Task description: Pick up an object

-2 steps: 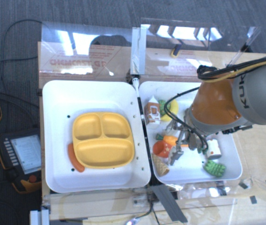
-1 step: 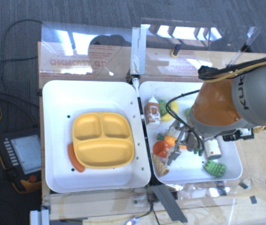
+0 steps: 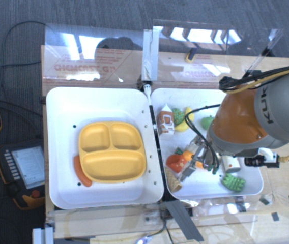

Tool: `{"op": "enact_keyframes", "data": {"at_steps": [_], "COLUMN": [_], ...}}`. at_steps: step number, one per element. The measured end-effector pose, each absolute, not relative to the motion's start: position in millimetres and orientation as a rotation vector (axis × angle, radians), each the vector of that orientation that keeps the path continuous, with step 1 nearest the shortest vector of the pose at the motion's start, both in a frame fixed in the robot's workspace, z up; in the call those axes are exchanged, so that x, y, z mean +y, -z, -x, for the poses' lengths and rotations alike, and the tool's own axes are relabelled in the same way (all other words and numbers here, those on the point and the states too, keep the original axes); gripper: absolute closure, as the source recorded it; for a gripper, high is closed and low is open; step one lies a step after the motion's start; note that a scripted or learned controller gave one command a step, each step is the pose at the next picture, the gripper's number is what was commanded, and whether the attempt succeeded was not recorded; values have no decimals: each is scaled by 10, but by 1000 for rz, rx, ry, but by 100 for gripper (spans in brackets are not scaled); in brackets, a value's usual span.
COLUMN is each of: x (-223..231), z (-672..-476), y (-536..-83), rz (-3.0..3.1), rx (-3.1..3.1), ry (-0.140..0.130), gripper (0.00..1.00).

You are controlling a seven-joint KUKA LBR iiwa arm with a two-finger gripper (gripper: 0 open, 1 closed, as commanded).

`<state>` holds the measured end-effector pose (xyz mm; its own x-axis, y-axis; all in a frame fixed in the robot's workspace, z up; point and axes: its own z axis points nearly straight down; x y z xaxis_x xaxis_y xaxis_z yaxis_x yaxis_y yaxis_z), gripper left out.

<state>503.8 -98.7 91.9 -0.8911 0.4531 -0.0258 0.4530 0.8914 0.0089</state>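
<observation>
My gripper (image 3: 197, 162) is low inside the right bin (image 3: 251, 189), near its middle, with the orange-banded wrist above it to the right. It hovers among small toy foods. A red tomato-like piece (image 3: 174, 162) and a small orange piece (image 3: 188, 155) lie just to its left. A tan waffle-patterned piece (image 3: 172, 180) sits by the front left wall. A green knobbly piece (image 3: 233, 182) lies to the gripper's right, near a small white block (image 3: 231, 163). Nothing is clearly held.
At the right bin's back lie a brown and white carton (image 3: 165, 121), a yellow piece (image 3: 183, 124) and a green piece (image 3: 207, 121). The left bin (image 3: 63, 105) holds a yellow divided plate (image 3: 112, 151) with an orange-red sausage (image 3: 81, 172) beside its left edge.
</observation>
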Motion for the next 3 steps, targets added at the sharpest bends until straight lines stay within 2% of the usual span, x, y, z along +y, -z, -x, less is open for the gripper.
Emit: {"op": "enact_keyframes", "data": {"at_steps": [2,3], "x": [-989,-1016], "z": [-5080,-5170], "y": [-911,-901], "rz": [-1162,-1213], "rx": [2904,2891], "ry": [2,-3], "gripper": [0,0]}}
